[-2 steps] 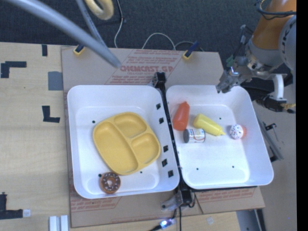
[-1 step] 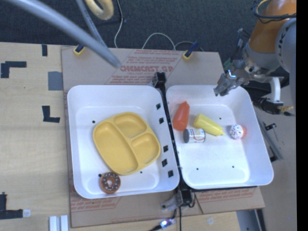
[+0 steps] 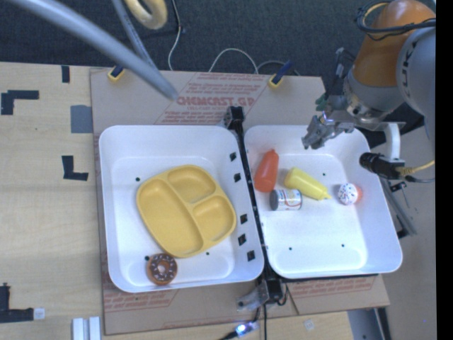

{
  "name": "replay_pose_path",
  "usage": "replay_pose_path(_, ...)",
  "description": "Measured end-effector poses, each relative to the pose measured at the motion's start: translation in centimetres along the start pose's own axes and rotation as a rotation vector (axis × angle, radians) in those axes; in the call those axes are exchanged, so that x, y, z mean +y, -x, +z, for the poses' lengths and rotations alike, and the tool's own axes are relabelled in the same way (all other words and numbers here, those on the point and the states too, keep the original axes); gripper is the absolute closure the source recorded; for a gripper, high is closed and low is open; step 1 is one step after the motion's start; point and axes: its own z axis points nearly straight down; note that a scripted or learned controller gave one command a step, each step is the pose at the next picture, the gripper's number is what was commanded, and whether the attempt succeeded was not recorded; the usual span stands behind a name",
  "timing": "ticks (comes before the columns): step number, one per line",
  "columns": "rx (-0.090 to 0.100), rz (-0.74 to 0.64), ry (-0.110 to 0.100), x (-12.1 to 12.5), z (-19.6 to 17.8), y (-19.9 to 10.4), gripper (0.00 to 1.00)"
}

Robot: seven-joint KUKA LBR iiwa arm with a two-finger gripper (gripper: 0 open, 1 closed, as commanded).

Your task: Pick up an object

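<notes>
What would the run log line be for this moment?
gripper: above right bin rim, nothing held | red bottle, yellow bottle, can, ball: untouched

The place looked like a robotics lab or test cell rather than a home or shop. A grey industrial arm (image 3: 396, 55) with an orange band reached over a wooden bench (image 3: 42, 183) marked with black tape shapes (image 3: 71, 167). Two shallow white bins (image 3: 113, 190) sat side by side on a cardboard sheet (image 3: 212, 99) held by clamps (image 3: 116, 73), with loose cables (image 3: 226, 57) running behind. The contents were toy props: a yellow divided plate (image 3: 185, 207), a doughnut (image 3: 161, 268), an orange bottle (image 3: 267, 170), a yellow bottle (image 3: 306, 183), a small can (image 3: 287, 199) and a spotted ball (image 3: 346, 193). Dark carpet (image 3: 283, 13) covered the floor beyond.
</notes>
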Motion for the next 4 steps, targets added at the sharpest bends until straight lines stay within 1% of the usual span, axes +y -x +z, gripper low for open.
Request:
replay_pose_path(1,0.002,-0.002,0.000,-2.2,-1.0,-5.1,1.00)
replay_pose_path(2,0.001,-0.002,-0.003,-4.6,0.1,-10.4,1.00)
replay_pose_path(3,0.001,-0.001,-0.003,-7.5,1.0,-14.6,1.00)
replay_pose_path(4,0.001,-0.004,-0.002,-9.8,1.1,-20.2,1.00)
